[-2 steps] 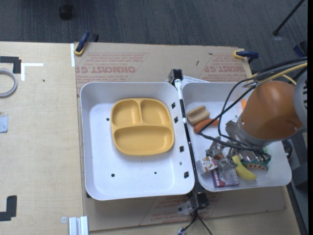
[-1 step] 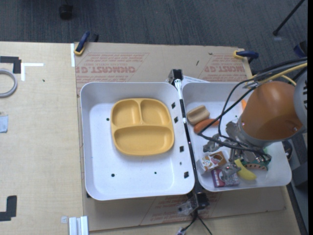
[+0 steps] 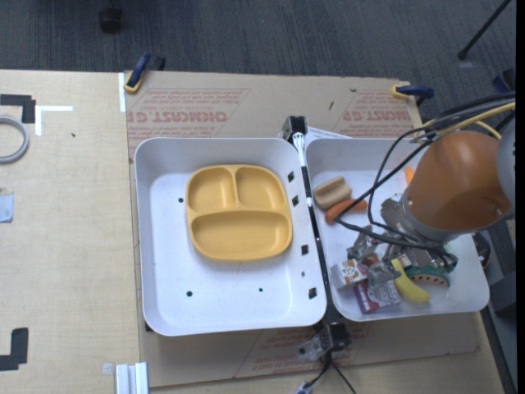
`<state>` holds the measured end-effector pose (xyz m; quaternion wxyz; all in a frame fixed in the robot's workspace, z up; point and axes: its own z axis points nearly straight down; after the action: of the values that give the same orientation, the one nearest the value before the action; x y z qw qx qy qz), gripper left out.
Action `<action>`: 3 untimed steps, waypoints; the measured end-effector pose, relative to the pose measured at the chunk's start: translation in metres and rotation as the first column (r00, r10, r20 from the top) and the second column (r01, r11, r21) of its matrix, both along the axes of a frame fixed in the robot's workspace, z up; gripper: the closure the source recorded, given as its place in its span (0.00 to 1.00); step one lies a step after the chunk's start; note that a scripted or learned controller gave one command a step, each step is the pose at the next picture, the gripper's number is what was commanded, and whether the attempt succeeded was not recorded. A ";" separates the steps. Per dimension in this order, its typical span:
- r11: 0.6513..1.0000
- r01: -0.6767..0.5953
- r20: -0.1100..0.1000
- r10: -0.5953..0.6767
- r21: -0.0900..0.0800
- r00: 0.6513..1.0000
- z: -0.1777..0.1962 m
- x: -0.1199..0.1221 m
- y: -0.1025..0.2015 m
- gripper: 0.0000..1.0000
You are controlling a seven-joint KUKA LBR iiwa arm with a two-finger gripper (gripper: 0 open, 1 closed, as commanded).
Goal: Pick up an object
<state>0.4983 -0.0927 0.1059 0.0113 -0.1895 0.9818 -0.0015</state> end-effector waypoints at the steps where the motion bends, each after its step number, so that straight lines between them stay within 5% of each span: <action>1: 1.000 0.000 0.000 0.000 0.000 1.000 0.000 0.000 0.000 0.00; 2: 0.912 -0.410 -0.013 0.410 -0.004 0.912 -0.011 0.002 -0.032 0.00; 3: 0.700 -0.714 -0.017 0.714 -0.005 0.700 -0.013 -0.003 -0.012 0.00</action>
<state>0.4956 -0.1046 0.0932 0.0031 -0.5547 0.8320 -0.0012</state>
